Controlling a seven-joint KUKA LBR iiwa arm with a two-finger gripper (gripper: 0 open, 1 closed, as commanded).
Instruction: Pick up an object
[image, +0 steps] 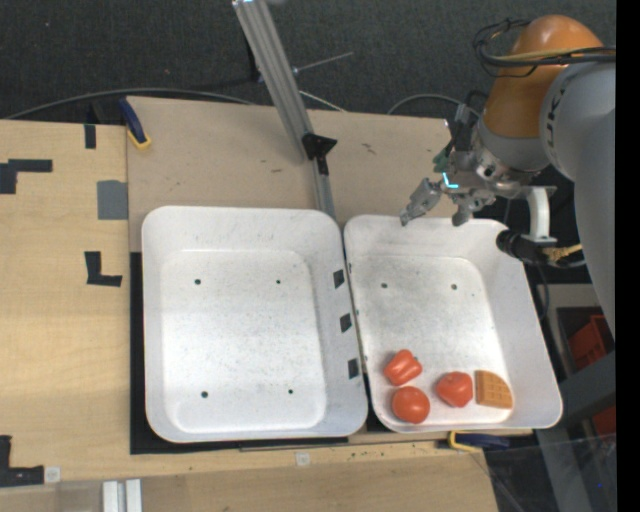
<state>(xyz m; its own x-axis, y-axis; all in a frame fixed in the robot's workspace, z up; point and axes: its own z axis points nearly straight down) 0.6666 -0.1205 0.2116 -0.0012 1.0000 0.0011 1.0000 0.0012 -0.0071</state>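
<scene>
Hovering over far rim of right bin (520, 290): gripper (436, 211), fingers spread, gripping nothing. Lying clustered against near edge: three red pieces (402, 367) and cracker (492, 389). Lying alongside: left bin (240, 225).
</scene>
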